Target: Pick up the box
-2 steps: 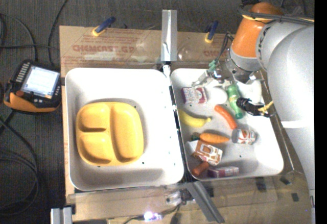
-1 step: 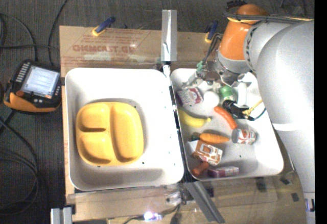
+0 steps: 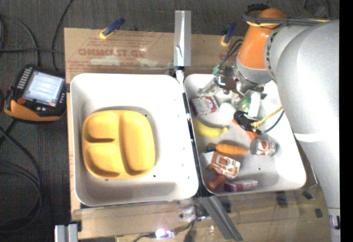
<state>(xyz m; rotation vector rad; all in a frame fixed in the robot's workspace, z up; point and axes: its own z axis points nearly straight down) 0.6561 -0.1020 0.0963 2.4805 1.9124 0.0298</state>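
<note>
Can't tell if the hand (image 3: 231, 85) is open or closed, too tangled in wrist cabling. Hovering at the far end of the right bin (image 3: 292, 177). Box (image 3: 224, 165) sits well toward the near end, touching the carrot (image 3: 231, 149). Best to come straight down, squeeze the short sides, dodge that carrot.

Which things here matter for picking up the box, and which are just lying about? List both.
For the job:
- small box, right bin's near part
- gripper, over that bin's far end
- right bin

Lying about:
- yellow divided tray in the left bin
- carrot
- banana
- can
- pouch
- pendant beside the bench
</note>
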